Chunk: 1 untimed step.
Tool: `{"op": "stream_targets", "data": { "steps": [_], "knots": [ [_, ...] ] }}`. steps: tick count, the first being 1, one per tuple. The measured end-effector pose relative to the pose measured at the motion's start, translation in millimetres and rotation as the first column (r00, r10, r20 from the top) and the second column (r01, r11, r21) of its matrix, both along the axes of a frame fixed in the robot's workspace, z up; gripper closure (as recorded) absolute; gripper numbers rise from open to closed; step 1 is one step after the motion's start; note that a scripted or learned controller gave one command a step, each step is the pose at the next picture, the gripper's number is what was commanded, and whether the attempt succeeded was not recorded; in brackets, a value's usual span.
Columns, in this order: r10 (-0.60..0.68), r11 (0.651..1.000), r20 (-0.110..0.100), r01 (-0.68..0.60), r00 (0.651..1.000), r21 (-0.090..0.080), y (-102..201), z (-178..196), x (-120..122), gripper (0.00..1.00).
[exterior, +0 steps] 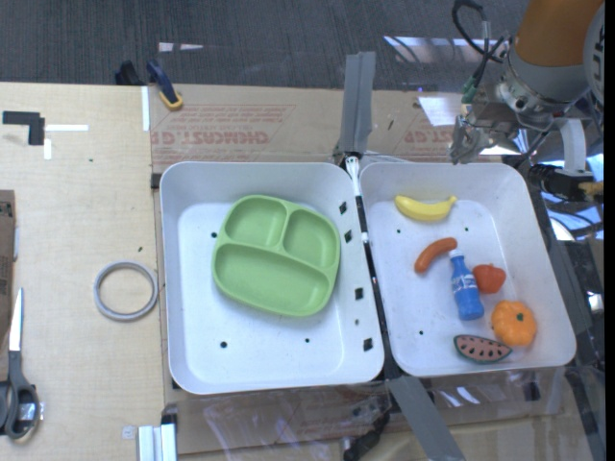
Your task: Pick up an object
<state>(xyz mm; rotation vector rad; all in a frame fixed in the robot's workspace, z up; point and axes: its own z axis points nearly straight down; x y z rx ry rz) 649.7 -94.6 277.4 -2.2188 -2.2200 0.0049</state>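
The right bin (543, 257) holds a yellow banana (426, 206) near its back, an orange-red sausage (434, 254), a blue bottle (466, 288) lying flat, a red piece (490, 278) touching the bottle, an orange pumpkin (514, 323) and a watermelon slice (481, 349) at the front. My gripper (466, 144) hangs above the right bin's back rim, up and to the right of the banana, apart from every object. Nothing is carried under it.
A green divided plate (279, 254) lies in the left bin (183, 334). On the bench to the left are a tape ring (126, 289), scissors (17, 401) and a small clamp (165, 89). A grey bar (357, 104) rises behind the divider.
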Motion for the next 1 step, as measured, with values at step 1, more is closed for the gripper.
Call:
{"op": "stream_targets", "data": {
  "steps": [1],
  "knots": [
    [-0.004, 1.000, -0.001, 0.004, 1.000, 0.001, -21.0, -143.2, -91.5, 0.00]
  ]
}}
